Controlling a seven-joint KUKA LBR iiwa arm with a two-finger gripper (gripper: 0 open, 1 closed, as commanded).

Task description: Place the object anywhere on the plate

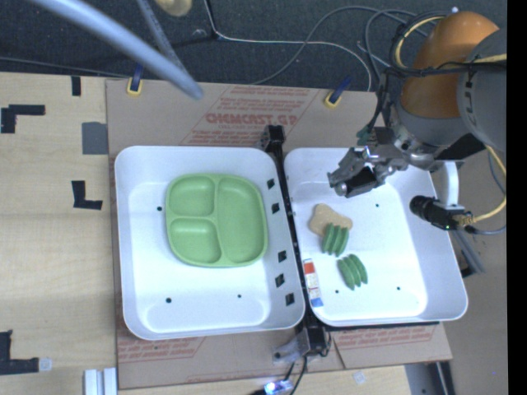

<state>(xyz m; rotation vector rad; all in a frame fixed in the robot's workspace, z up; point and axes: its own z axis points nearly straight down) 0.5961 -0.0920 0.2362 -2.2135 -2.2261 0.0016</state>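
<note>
Two white bins, green three-compartment plate at left, tan-and-green toy at right, gripper above, finger state unclear.

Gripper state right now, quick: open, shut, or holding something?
Gripper: cannot be told from this view. It hangs over the right bin, up and right of the tan piece, with nothing seen in it.

Green plate; white bins
</note>
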